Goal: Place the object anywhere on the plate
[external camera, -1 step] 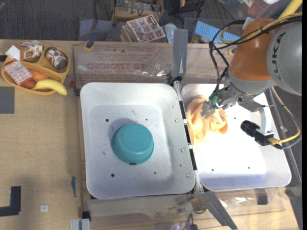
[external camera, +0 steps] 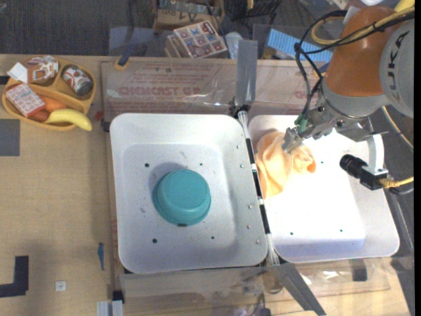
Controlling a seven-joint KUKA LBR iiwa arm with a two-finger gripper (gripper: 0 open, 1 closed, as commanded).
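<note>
Two shallow white bins sit side by side on a wooden bench (external camera: 52, 203), the left bin (external camera: 131, 143) and the right bin (external camera: 355, 242) touching along a shared edge. At the bench's far left corner, an orange tray (external camera: 13, 104) holds a yellow banana (external camera: 69, 118), small printed packets and a round tin. Behind the bins runs a clear plastic sheet with red lettering (external camera: 164, 92). Beyond the bench, boxes and a printed carton (external camera: 194, 37) lie on the dark floor.
</note>
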